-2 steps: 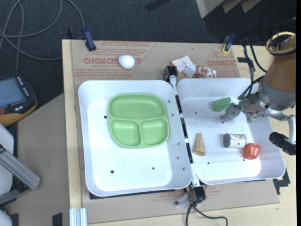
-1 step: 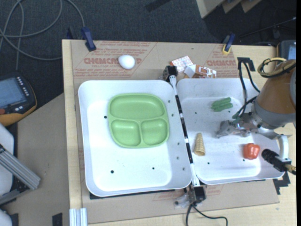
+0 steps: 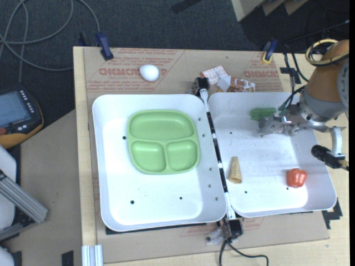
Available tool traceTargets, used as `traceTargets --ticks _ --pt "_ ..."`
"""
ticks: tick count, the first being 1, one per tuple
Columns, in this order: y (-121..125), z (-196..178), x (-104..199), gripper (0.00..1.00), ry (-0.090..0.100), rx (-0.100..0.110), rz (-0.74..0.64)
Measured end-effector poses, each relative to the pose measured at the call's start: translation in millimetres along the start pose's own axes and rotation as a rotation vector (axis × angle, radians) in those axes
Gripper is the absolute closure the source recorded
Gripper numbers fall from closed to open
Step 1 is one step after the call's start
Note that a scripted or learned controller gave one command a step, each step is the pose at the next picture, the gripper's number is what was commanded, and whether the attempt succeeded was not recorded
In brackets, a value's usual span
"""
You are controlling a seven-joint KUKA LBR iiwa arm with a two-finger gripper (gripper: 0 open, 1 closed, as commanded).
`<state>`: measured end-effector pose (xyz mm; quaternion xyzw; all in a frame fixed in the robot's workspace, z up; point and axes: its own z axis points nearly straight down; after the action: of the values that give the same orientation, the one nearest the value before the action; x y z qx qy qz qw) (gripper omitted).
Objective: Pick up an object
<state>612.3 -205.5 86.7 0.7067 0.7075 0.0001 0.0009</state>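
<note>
Camera view: grey two-finger gripper [image 3: 268, 126] low in right white bin [image 3: 310, 201], beside flat green leaf-shaped piece [image 3: 260, 113]; grip state cannot be told. Tan waffle cone [image 3: 236, 169] and red plastic pepper [image 3: 296, 178] lie apart. Left white bin [image 3: 111, 198] holds light-green sectioned tray [image 3: 163, 141].

arm [image 3: 327, 93] cut off at rt edge, gripper [image 3: 270, 125] blurred (finger gap unclear)
</note>
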Motion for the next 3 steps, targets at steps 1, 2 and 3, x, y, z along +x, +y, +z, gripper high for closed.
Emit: traceTargets --ticks 1,2,3 --pt "-14.1 -121.1 -19.4 0.0 -0.003 -0.005 0.001" --pt "55.0 -102.1 18.9 0.0 0.0 -0.001 -0.001" --pt "53.2 3.8 25.9 0.0 0.002 0.006 0.0"
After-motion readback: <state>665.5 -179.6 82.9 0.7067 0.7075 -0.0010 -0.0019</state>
